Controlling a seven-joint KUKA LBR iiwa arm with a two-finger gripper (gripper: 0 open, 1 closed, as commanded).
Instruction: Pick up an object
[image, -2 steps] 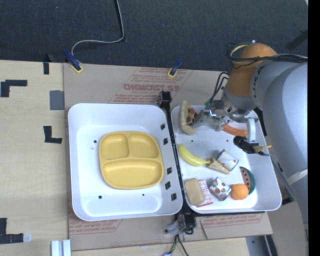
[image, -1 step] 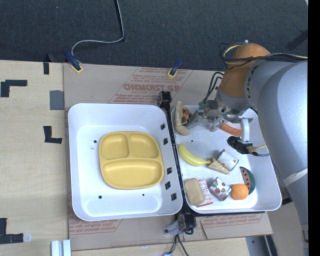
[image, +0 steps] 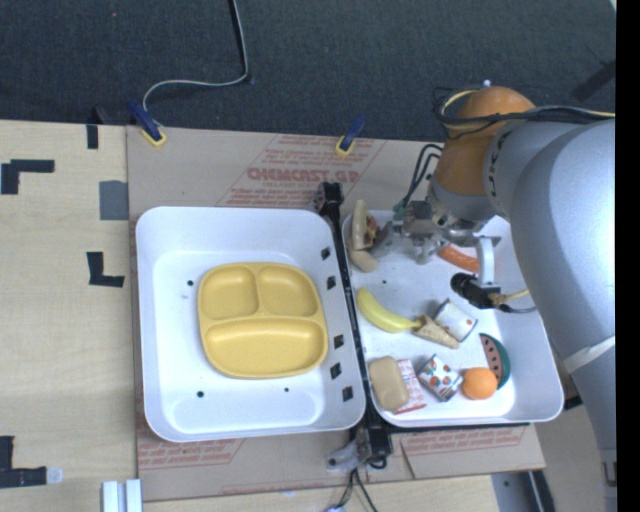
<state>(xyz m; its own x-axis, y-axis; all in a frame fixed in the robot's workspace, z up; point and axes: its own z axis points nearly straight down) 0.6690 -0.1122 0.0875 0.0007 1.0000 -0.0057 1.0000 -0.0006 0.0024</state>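
Camera view: counter (image: 60, 300) carries two white bins side by side. Left bin (image: 165, 330) holds a yellow divided plate (image: 263, 320), roughly centered. Right bin (image: 530, 395) holds the clutter: banana (image: 385, 314) near center, orange (image: 480, 383) at 5 o'clock, watermelon slice (image: 497, 358) just beside it, small red-white carton (image: 438, 378) at 6 o'clock, tan bread-like piece (image: 386, 384) at 7 o'clock touching a wrapped pack, white can-like piece (image: 456, 320) at 3 o'clock of the banana, orange carrot-like item (image: 459, 256) at 1 o'clock, and a pale food piece (image: 362, 238) against the bin wall at 11 o'clock.

Arm enters from 3 o'clock, orange band up top. Tool (image: 412, 232) sits low over the 12 o'clock end of the right bin, between the pale food piece and the carrot-like item. Can't tell its state from this angle, too cluttered. Nothing visibly held.

Step, as I judge it: approach/descent, no grasp confirmed. No single target is named, so any piece counts; nearest candidates are the pale piece at 9 o'clock of the tool and the carrot-like item at 4 o'clock.

Next move probably calls for centering over one piece, closing on it, then lifting straight up clear of the bin wall.
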